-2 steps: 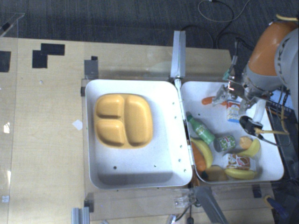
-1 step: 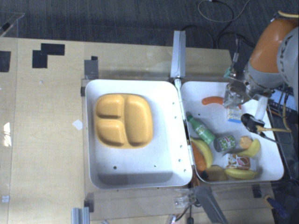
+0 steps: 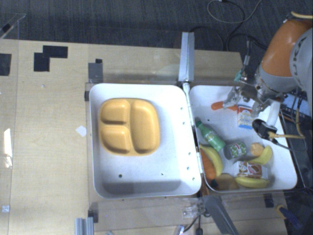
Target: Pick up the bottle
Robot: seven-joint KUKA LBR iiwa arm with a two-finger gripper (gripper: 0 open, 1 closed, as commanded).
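The bottle is green with a white label and lies on its side near the left wall of the right bin, cap pointing up and left. My gripper hangs over the far part of that bin, up and to the right of the bottle and well apart from it. Just left of the gripper lies an orange-red object, and a small white and blue carton sits right below it. Nothing shows as held.
The right bin also holds a green can, a banana beside the bottle, two more bananas, a red and white carton and an orange fruit. A yellow divided tray lies in the left bin.
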